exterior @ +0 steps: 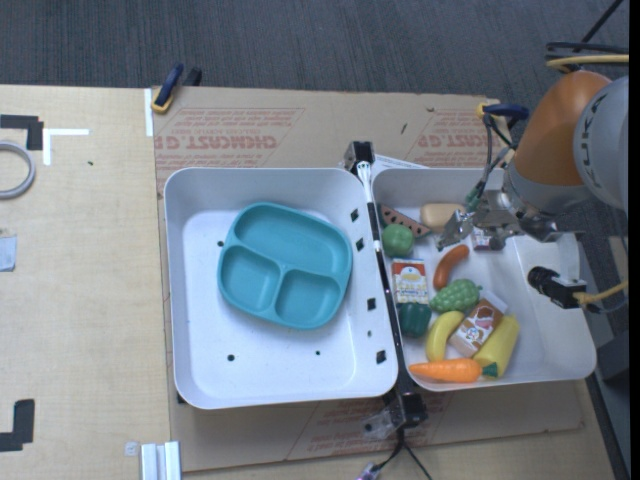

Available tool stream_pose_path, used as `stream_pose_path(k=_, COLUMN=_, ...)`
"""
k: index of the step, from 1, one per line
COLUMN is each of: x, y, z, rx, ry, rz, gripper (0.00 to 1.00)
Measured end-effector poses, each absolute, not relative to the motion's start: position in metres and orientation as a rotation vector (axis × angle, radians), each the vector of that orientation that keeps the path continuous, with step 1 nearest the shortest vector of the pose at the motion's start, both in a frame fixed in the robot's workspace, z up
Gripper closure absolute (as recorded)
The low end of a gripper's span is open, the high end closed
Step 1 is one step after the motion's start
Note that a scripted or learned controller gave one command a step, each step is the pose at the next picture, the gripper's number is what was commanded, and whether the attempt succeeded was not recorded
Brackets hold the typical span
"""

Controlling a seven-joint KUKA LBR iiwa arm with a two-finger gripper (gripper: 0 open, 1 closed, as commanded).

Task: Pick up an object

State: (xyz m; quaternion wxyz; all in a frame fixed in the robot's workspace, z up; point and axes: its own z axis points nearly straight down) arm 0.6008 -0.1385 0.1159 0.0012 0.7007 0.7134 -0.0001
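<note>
Cardboard-topped bench; over the right white bin (pixel 560 363) the metal gripper (pixel 462 230), whose opening I cannot tell, should settle squarely astride the orange-red toy sausage (pixel 451 264)

You see a teal plate (pixel 285 266) in a white bin (pixel 190 358); right, an orange carrot (pixel 446 371), yellow banana (pixel 441 334), green pepper (pixel 397 238).

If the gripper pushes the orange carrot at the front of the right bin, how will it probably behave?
The carrot looks like smooth, glossy toy plastic, so it is probably stiff, light and a little slippery. Its round, tapered body may roll or swing sideways. It lies against the right bin front wall, beside the banana, so it may jam rather than slide.
</note>
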Motion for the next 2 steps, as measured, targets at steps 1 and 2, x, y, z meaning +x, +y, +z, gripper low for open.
stream_pose_path(k=1, x=0.589, y=-0.097, z=0.096, rx=2.099, ry=2.328, rz=0.004, gripper=0.00)
stream_pose_path(k=2, x=0.590, y=-0.096, z=0.106, rx=2.102, ry=2.324, rz=0.010, gripper=1.00)
